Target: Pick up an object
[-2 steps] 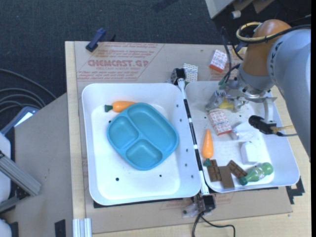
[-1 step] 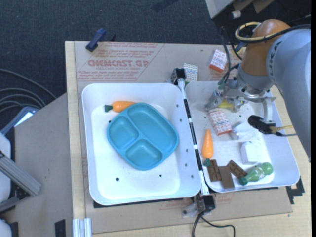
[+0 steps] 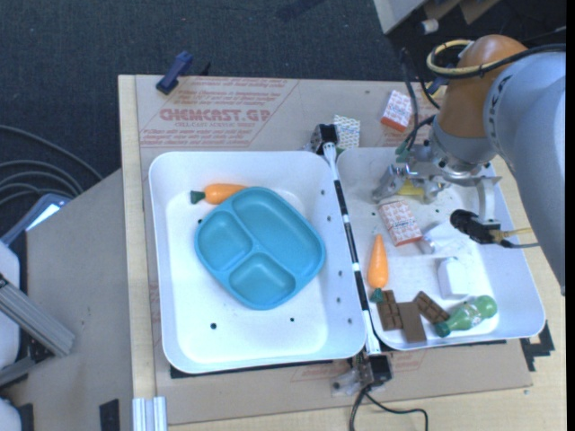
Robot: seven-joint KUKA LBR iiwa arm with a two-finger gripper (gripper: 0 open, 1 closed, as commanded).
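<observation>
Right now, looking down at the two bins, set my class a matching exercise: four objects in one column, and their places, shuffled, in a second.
Things:
1. blue divided plate
2. green bottle
3. gripper
4. blue clip

Places:
A. near right corner of the right bin
B. on the board beyond the bins
C. middle of the left bin
D. far end of the right bin

Pairs: 1-C, 2-A, 3-D, 4-B
</observation>
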